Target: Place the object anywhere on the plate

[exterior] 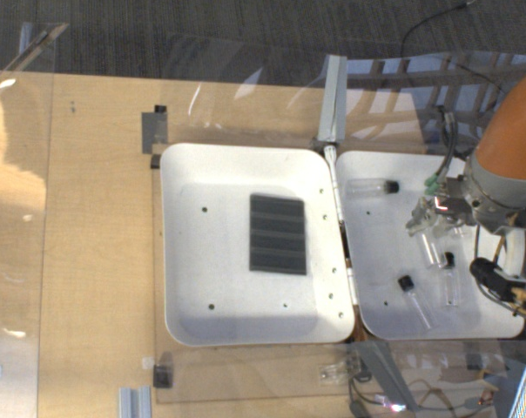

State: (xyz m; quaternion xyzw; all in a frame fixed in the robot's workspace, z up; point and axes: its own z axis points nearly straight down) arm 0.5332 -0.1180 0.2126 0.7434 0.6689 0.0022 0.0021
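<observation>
Claw [430, 220] over right bin [367, 312]; dark plate [278, 233] in left bin [193, 303]

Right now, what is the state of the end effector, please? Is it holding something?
End effector: above the right bin, among clear vials; open or closed cannot be told, and no object is visibly held.

Grey arm [498, 185], orange band, black cables
</observation>
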